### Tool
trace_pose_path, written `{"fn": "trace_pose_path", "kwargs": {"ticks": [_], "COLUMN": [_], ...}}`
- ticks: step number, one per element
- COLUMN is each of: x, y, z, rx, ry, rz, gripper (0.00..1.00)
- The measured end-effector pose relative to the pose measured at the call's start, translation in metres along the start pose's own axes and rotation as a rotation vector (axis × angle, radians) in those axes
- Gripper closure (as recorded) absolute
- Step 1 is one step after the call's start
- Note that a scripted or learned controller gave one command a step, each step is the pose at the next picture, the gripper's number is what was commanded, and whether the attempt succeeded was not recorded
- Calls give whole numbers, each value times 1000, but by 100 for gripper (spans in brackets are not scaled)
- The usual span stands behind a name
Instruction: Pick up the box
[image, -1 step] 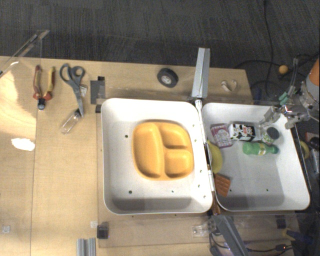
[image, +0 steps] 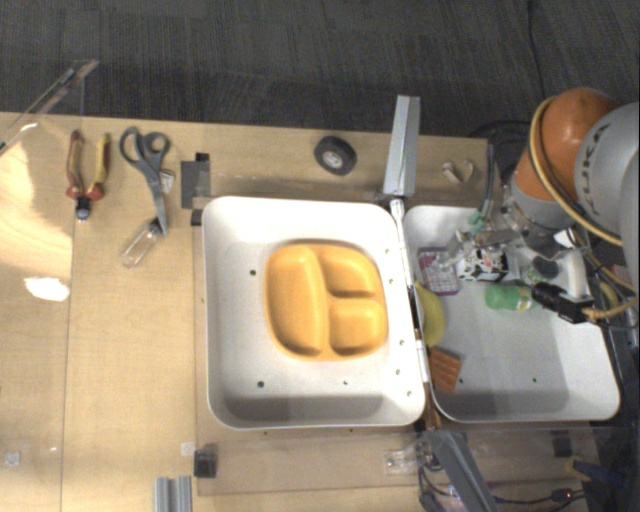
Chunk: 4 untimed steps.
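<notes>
A small purple-and-white box (image: 437, 271) lies flat at the left side of the right bin (image: 530, 385), close to the divider. My gripper (image: 482, 256) hangs low over the bin's back part, just right of that box and apart from it by a small gap. A brown-orange box-like item (image: 446, 369) leans against the bin's left wall nearer the front. Nothing can be seen held in the gripper.
A yellow rounded object (image: 433, 313) lies between the two boxes. A green object (image: 510, 298) rests right of the gripper. The left bin (image: 235, 300) holds a yellow divided plate (image: 325, 298). Scissors (image: 152, 170), pliers (image: 84, 170) and a tape roll (image: 335, 154) lie on the bench behind.
</notes>
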<state>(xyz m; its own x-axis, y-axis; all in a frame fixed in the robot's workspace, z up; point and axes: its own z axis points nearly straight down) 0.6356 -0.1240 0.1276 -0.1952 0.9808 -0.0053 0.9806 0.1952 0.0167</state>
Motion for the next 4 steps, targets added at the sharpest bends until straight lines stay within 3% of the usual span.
{"fn": "trace_pose_path", "kwargs": {"ticks": [1,2,4], "x": [16,25,23], "y": [17,2,9], "z": [17,14,17], "rx": [-29,-49,-36], "ry": [-22,-30,-23], "rz": [-39,-130,-76], "gripper": [0,0,0]}}
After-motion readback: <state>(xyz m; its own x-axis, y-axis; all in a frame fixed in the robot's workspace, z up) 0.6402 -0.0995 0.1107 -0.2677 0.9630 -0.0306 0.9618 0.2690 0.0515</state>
